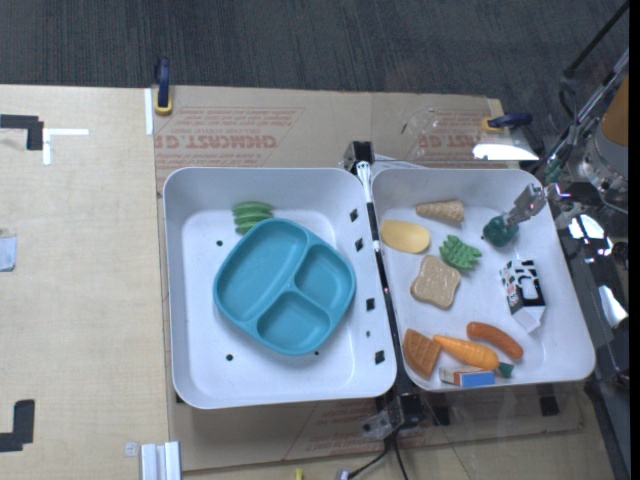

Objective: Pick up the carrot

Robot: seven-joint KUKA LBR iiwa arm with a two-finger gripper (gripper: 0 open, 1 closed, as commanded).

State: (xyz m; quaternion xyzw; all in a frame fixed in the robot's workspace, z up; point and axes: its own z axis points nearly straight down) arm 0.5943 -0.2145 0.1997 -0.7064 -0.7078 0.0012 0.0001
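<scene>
The arm (pixel 600 138) reaches in from the right, its gripper (pixel 522 208) slanting down and left from the wrist.

A pale wooden bench (pixel 80 268) under cardboard sheeting (pixel 230 133) stands on dark grey carpet (pixel 300 28).

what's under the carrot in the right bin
The carrot lies on the bin floor, its end over a small blue and white box. The box part beneath it is covered.

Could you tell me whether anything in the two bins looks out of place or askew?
The blue tray sits skewed in the left bin, partly covering a green item. Nothing looks spilled or damaged.
</scene>
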